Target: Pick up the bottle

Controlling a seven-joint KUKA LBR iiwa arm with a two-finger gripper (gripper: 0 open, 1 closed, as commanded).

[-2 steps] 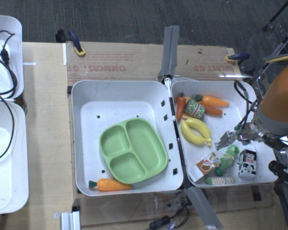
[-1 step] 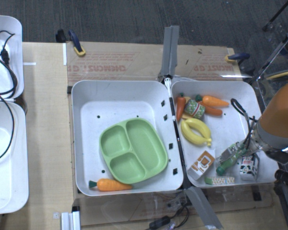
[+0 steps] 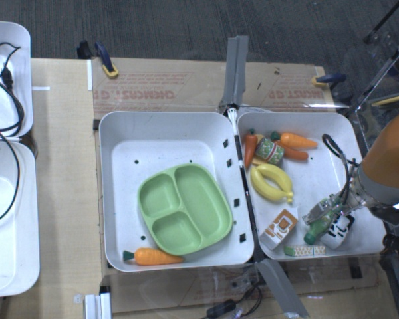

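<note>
Bottle (image 3: 317,230), green, lies tilted in the right bin (image 3: 332,121) near its front right corner, just beside a small black-and-white toy (image 3: 339,229) and an orange-and-white carton (image 3: 279,226). Right over its upper end sits the gripper (image 3: 324,212); whether its jaws are spread or closed on anything cannot be told. Bananas (image 3: 272,182), carrots (image 3: 294,140) and a strawberry (image 3: 270,151) lie further back. A green divided plate (image 3: 184,209) and another carrot (image 3: 153,256) occupy the left bin (image 3: 120,178).
</note>
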